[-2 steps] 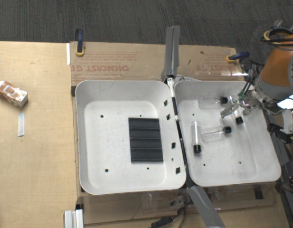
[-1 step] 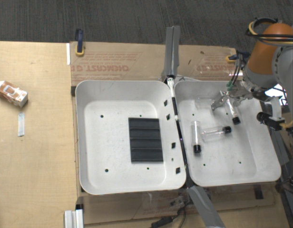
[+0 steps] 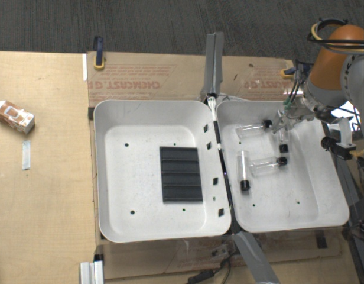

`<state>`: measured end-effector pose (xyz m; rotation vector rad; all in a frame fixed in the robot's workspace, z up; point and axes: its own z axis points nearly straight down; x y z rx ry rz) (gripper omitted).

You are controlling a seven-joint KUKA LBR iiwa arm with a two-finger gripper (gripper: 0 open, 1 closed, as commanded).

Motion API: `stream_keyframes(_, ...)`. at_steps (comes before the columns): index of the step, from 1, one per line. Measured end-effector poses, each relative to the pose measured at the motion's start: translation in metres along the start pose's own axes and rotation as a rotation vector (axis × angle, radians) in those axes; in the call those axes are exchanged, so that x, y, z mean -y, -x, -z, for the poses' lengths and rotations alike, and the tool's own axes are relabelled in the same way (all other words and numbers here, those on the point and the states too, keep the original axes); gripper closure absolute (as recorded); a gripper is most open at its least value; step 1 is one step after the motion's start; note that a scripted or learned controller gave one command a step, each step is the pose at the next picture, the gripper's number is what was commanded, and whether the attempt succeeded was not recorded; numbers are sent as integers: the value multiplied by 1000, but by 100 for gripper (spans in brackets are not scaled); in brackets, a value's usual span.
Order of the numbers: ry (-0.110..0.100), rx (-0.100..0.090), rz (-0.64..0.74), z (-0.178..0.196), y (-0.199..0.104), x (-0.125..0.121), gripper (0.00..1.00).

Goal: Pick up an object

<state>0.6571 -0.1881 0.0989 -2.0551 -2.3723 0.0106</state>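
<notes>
Clear plastic tubes (image 3: 253, 169) lie in the right bin (image 3: 324, 212); the pincer (image 3: 282, 129), grip unreadable, hovers above them, needing descent.

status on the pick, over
Gripper low over right bin, at the clear tubes. No tube seen held. Black ridged block alone in left bin. Tubes clustered close together.

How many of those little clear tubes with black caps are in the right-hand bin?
3, maybe a fourth. One tube lies near the bin's back, one tube stands lengthwise in the middle, one tube lies beside it. The hand may hide another.
</notes>
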Motion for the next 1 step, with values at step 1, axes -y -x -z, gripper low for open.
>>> stream_keyframes(1, 7, -1, -40, 121, -59, -5, 100)
